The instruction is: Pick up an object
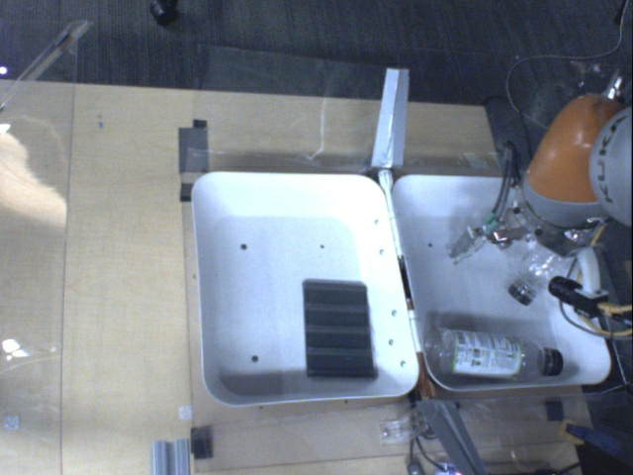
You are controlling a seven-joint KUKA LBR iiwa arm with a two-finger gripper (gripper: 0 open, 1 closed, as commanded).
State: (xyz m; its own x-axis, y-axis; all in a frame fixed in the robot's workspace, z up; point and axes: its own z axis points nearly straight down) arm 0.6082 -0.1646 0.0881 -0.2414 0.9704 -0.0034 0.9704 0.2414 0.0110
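Two bins on the table, one bottle worth going for.

We see a clear bottle (492,353) lying on its side along the right bin (435,216)'s near wall; we judge it light, slick and rounded, best pinched across its labelled middle. Our arm (579,161) hangs over that bin's far right, end effector (504,231) pointing down above bare floor; we cannot tell its state.

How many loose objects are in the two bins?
2: a black ridged block in the left bin, near its front, and a bottle lying on its side along the right bin's front edge. The arm may hide more.
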